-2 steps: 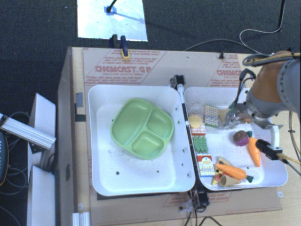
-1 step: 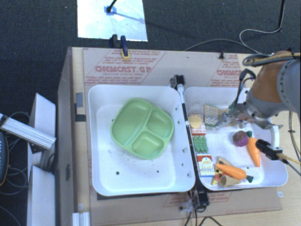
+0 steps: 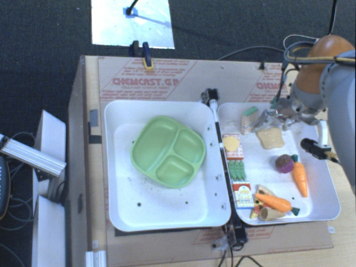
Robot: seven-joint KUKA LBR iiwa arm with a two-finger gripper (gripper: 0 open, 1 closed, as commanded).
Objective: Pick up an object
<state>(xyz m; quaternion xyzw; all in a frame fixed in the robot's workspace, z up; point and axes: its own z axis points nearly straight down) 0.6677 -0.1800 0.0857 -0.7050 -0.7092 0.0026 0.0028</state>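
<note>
The worktop is a board printed with red lettering, resting on dark carpet. A blue-and-yellow clamp grips its far edge. Beyond it, a pale square sheet lies on the carpet. Cables trail across the far right of the board. At the left, a white ledge and a grey metal bar stand beside it.

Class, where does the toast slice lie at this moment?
The toast slice lies in the right bin, near its far end, just below the gripper and above the purple ball.
</note>
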